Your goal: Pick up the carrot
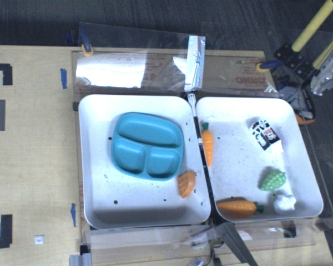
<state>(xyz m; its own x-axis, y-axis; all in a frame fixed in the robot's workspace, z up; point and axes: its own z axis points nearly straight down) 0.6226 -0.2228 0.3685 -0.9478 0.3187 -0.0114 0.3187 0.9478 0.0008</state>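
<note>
Two carrots lie in the right bin (299, 148). One small orange carrot (207, 146) with a green top rests lengthwise against the bin's left wall, its leafy end pointing to the back. A fatter carrot (237, 206) lies across the front edge of the same bin, with its green stem to the right.
The right bin also holds a green knobbly toy (272, 180), a white lump (284, 203) and a black-and-white item (265, 133). In the left bin (94, 165) sit a blue divided plate (147, 146) and an orange pastry-like piece (186, 183). Yellow poles and clamps (313, 24) stand at the back right.
</note>
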